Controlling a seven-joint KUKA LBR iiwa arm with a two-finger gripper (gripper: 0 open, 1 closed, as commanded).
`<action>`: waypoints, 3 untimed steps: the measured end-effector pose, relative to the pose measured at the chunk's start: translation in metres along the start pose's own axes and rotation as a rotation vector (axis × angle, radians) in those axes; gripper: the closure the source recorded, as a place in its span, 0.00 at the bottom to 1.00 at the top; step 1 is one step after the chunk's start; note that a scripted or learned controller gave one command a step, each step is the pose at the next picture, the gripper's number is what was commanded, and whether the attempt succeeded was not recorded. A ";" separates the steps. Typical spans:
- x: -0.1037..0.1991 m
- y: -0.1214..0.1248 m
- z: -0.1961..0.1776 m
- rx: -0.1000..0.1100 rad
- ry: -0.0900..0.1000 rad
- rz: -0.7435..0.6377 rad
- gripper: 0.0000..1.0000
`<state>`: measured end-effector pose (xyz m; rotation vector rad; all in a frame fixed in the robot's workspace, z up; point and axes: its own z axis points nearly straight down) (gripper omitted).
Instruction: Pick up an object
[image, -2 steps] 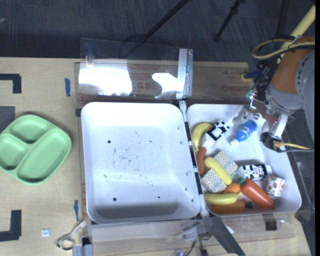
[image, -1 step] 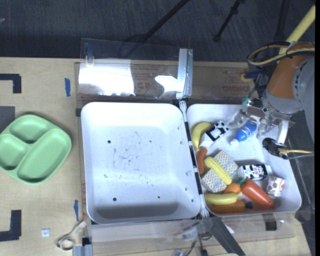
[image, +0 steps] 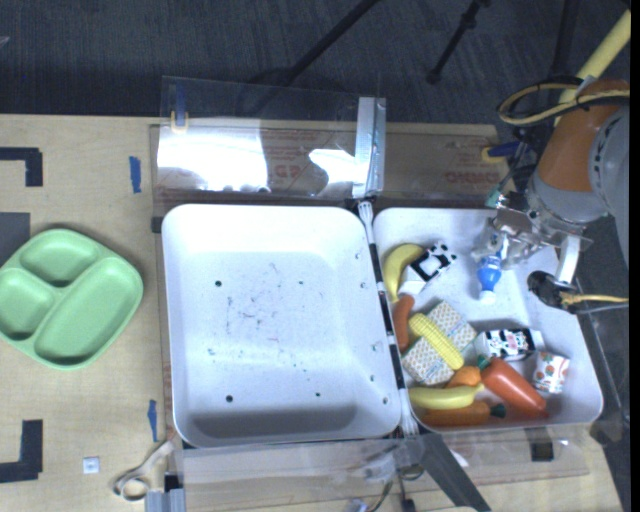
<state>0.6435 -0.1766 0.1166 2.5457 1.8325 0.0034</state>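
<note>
Blue bottle (image: 489, 274) hangs pinched in the gripper (image: 492, 262), at twelve o'clock from the corn (image: 436, 337).

Robotics lab, plywood bench (image: 90, 150), two white bins (image: 270, 225), taped markers, cabling, tripod legs
</note>
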 end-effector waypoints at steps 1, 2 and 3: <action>-0.016 0.028 0.031 0.016 0.000 0.086 1.00; 0.043 0.012 -0.063 0.002 0.001 -0.192 1.00; 0.045 0.010 -0.080 0.002 0.001 -0.103 1.00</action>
